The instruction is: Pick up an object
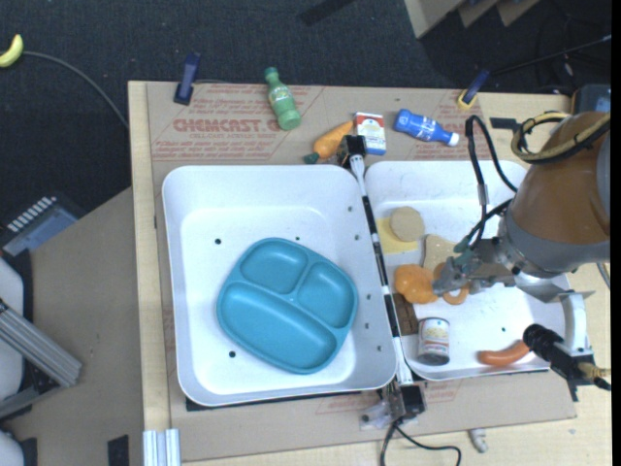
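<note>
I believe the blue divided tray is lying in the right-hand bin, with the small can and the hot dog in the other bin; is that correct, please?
Not quite: the camera view shows the blue divided tray lying in the left-hand bin. The small can and the hot dog are in the other bin, the right-hand one.

A blue divided tray (286, 304) lies in a white bin (184, 212). The other white bin (505, 333) holds an orange fruit (412, 283), a tan disc (406, 224) and a red-orange sausage (503, 355).

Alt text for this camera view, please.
The gripper is low in the right bin, over an orange piece among toy foods. The left bin holds a blue divided tray.
</note>
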You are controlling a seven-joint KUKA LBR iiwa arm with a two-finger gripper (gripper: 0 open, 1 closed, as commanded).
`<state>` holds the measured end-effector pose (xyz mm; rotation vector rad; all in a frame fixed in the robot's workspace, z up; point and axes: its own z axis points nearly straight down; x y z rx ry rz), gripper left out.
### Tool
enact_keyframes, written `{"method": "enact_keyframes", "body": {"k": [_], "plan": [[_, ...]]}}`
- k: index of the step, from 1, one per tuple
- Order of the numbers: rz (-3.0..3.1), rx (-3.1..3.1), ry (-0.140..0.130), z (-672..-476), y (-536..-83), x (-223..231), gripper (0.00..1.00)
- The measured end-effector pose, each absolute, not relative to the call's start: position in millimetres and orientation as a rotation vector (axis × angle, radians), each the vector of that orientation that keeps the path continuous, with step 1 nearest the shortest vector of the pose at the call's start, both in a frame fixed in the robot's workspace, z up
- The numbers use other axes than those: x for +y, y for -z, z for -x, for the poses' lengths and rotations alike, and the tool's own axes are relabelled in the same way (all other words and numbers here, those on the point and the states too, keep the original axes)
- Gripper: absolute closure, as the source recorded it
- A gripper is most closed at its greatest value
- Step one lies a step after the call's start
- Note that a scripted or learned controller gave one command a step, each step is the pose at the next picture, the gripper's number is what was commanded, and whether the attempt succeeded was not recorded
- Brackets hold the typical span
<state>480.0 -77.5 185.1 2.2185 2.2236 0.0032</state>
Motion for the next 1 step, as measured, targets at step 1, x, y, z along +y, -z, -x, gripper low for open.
{"method": "enact_keyframes", "body": {"k": [1], "plan": [[-2.219,2.223,-0.002,-535.4,-197.5,-27.9,1.00]]}}
